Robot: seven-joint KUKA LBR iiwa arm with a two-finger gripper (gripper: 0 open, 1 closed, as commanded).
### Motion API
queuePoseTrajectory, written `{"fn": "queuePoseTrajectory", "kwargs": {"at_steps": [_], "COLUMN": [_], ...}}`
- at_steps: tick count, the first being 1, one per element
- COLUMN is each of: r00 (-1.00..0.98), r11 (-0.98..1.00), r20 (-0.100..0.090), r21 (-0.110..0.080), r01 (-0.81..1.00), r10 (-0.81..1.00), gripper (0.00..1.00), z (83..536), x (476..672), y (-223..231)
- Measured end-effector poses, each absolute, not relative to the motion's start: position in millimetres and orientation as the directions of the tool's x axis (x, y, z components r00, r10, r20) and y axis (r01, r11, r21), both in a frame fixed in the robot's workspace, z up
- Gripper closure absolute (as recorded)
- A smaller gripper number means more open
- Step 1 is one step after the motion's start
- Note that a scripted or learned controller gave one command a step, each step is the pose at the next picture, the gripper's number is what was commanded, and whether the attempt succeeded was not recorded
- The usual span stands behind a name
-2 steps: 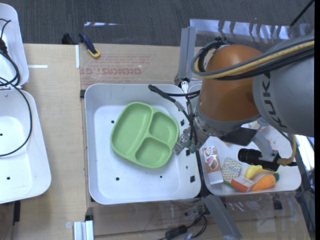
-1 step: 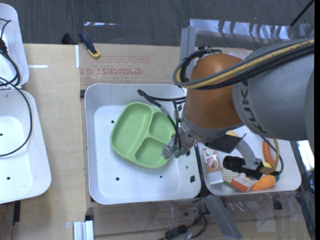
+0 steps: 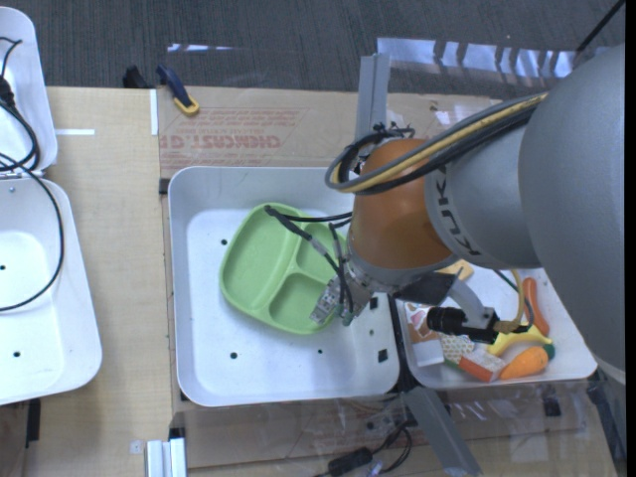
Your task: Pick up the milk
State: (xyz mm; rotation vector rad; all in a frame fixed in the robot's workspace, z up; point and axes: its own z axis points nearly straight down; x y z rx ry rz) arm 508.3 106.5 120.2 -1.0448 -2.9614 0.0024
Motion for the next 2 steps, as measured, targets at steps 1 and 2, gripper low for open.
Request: {"fn": "queuePoseTrajectory", "kwargs": {"at_steps": [1, 2], "r00": [-0.923, -0.993], "r11": [0.924, 0.993], "r20": [-0.035, -0.002], "r21": [0.025, 0.000], "r01": [0.382, 0.118], "r10": [0.382, 0.118], "gripper": [1.00, 1.00], "z": [104, 192], "x": [489.8, 478.8], "y": [105, 31]}}
